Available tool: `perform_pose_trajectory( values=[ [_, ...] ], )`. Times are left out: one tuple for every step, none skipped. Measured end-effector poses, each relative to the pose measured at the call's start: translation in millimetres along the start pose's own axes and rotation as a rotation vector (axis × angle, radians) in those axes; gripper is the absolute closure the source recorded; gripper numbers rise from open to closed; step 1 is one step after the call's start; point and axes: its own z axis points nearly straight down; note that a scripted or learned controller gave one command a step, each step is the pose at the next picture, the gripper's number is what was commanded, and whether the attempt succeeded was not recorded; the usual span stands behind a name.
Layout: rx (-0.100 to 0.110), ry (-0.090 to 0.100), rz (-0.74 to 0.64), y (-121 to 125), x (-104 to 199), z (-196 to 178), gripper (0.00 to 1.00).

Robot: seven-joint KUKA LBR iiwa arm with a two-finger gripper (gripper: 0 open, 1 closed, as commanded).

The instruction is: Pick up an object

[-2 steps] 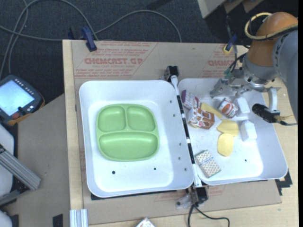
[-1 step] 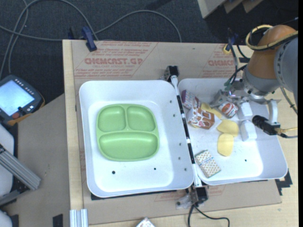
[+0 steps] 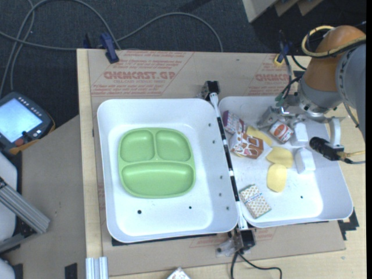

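Nothing has yet been lifted, as far as can be judged: every object is seen resting on the floor of the right bin point(image 3: 325, 205), and none is seen between the fingers of the claw point(image 3: 283, 122). The claw is lowered into the far part of that bin, under the arm's orange band point(image 3: 343, 39), and a small red-and-white packet point(image 3: 281, 132) lies right at its tip, touching it or just beside it; which of the two cannot be told. Whether the fingers are apart or together cannot be told either, since they are hidden among the wrist parts. The packet is taken to be the likeliest target. Nearer the left wall of the right bin a cluster of snack wrappers point(image 3: 246, 144) is seen, two yellow pieces point(image 3: 278, 167) lie toward the middle, and a checkered packet point(image 3: 256, 200) sits at the near left corner. The grasp and the lift are both judged to remain. A green divided plate point(image 3: 157, 162) is seen in the left bin point(image 3: 116, 121), untouched.
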Motion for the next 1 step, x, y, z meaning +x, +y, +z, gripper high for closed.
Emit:
perform_pose_trajectory(
  values=[
    [-0.005,-0.001,-0.002,11.5,-2.6,0.1,0.0]
  ],
)
